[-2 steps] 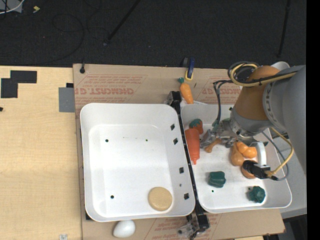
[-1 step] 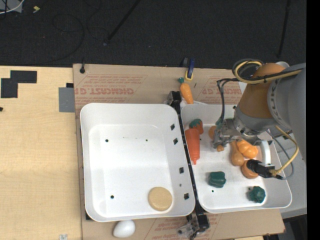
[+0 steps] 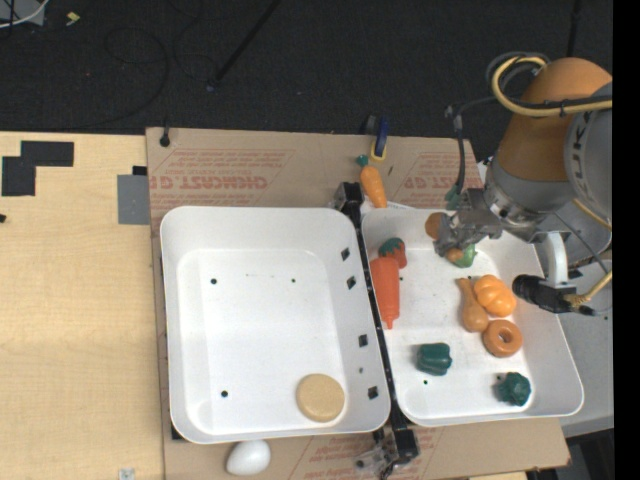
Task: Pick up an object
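- Bench (image 3: pixel 80 298) of pale wood carries a cardboard sheet (image 3: pixel 250 168), and on that sheet two shallow white bins sit side by side.
- Left bin (image 3: pixel 190 238) holds one round tan disc (image 3: pixel 320 397) near its front right corner.
- Right bin (image 3: pixel 560 368) holds the toy foods.
- Arm (image 3: pixel 545 133), grey with an orange band, reaches in from the right over the right bin's far side.
- End effector (image 3: pixel 462 236) hangs low at the bin's back; whether its fingers are open or closed cannot be told from here.
- Toy carrot (image 3: pixel 386 286) lies along the right bin's left wall.
- Orange pumpkin-like toy (image 3: pixel 493 295) sits mid-bin, with a doughnut-shaped ring (image 3: pixel 502 339) just in front of it.
- Two dark green toys lie near the front, one (image 3: pixel 433 358) centre, one (image 3: pixel 514 389) toward the right corner.
- Small green-and-tan piece (image 3: pixel 461 256) lies right under the end effector.
- White egg shape (image 3: pixel 247 457) rests outside the bins, at the front.
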`<state>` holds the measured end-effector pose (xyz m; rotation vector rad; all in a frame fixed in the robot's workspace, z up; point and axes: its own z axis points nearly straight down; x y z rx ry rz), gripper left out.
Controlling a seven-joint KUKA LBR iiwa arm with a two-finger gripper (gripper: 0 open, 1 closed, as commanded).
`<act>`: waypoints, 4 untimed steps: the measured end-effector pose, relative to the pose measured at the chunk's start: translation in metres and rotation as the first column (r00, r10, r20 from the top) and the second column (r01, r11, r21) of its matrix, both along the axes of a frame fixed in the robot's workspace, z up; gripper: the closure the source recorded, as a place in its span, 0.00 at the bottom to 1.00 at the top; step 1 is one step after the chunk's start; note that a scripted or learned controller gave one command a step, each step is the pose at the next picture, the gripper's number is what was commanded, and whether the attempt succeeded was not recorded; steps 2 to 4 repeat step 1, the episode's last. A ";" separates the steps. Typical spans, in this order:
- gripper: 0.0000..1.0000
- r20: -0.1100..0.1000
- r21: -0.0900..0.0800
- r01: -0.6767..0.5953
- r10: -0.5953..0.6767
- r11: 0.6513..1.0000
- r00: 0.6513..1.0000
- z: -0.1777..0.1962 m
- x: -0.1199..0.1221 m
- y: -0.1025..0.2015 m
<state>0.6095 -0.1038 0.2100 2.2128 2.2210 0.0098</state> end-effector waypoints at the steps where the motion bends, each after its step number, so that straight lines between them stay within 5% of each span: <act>1: 1.00 -0.001 0.001 -0.004 0.004 1.000 1.000 0.081 0.037 0.071; 4: 1.00 -0.001 0.001 -0.004 0.004 1.000 1.000 0.081 0.037 0.071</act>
